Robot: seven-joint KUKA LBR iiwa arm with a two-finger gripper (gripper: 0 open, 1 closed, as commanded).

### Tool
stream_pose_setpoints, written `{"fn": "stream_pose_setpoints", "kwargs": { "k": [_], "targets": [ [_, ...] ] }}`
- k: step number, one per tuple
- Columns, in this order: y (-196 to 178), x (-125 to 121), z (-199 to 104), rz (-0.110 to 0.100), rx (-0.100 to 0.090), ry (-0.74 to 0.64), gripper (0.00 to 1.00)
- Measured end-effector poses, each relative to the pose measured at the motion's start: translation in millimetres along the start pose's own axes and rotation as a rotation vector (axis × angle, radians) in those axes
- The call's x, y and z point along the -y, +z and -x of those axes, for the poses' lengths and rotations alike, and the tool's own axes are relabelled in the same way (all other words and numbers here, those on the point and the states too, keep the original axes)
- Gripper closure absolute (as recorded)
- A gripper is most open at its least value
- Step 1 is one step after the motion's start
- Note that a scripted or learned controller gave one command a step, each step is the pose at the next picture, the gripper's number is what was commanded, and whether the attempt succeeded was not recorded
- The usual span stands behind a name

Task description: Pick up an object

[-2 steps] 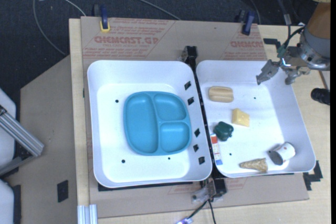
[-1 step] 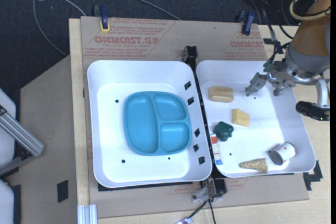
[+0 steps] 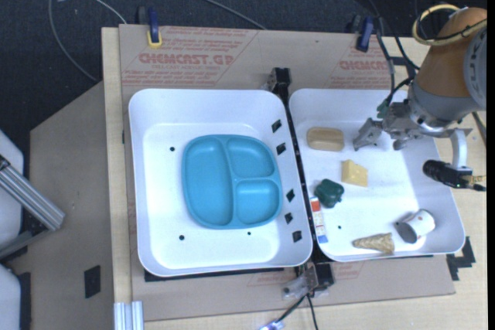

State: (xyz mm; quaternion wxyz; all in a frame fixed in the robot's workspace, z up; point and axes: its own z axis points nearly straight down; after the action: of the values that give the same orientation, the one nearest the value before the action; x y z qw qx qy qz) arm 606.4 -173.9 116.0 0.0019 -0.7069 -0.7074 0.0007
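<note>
Your claw [image 3: 384, 134] hangs over the upper part of the right bin [image 3: 445, 243] with its fingers spread and nothing between them, so nothing is picked yet. The nearest candidates lie loose on the bin floor: a tan bread-like block [image 3: 325, 139] just left of it and a yellow wedge [image 3: 356, 172] below. The blue divided plate [image 3: 231, 180] sits alone in the left bin [image 3: 147, 120].

Both white bins [image 3: 147, 166]: smooth plastic, slight gloss. Blue divided tray [image 3: 230, 180] inside left bin: matt plastic. Desk [image 3: 224, 50] beneath the bins: printed brown cardboard, matt. Claw [image 3: 384, 129] above right bin: dull grey metal.
</note>
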Motion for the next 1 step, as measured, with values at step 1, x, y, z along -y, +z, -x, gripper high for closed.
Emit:
{"fn": "stream_pose_setpoints", "kwargs": {
  "k": [1],
  "targets": [
    [-13.2,-1.1,0.1,0.005,0.001,0.0,1.0]
  ]
}}
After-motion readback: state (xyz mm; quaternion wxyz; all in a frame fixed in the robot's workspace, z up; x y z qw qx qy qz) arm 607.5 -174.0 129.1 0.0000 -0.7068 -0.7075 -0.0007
